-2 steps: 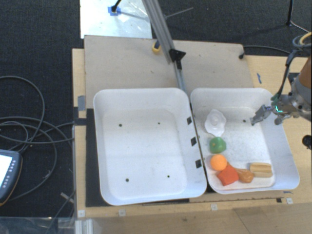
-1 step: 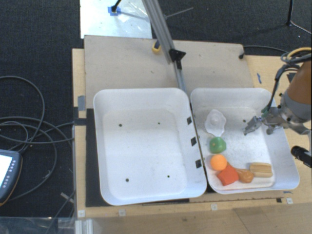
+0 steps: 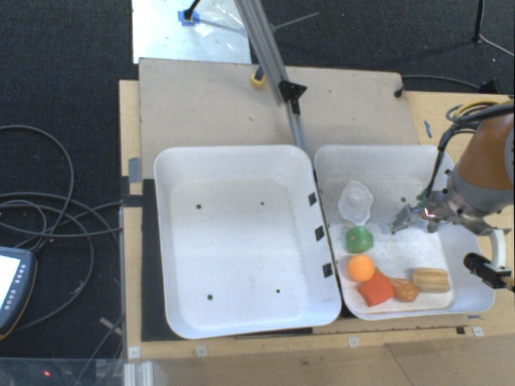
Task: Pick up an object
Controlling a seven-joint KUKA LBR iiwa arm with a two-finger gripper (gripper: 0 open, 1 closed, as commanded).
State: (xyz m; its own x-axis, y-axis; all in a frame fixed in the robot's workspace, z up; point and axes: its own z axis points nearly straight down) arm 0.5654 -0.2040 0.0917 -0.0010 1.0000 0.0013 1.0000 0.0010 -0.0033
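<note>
Two white bins: left bin (image 3: 233,240) dotted with a few small dark spots, right bin (image 3: 386,167) plain white with black tabs along the shared edge. In the right bin, a clear, colourless plastic cup (image 3: 355,202); at 6 o'clock from it a green ball (image 3: 360,238); below that an orange ball (image 3: 360,268); a red block (image 3: 375,289); an orange-brown piece (image 3: 405,291); a tan bread-like roll (image 3: 430,279). Table (image 3: 209,103) pale beige. Floor (image 3: 64,55) dark charcoal carpet with black cables. Arm (image 3: 487,163) coppery orange above grey; hand (image 3: 412,215) metallic grey.

The grey arm (image 3: 483,163) (orange band above the wrist) reaches in from the right, angled downward.
</note>
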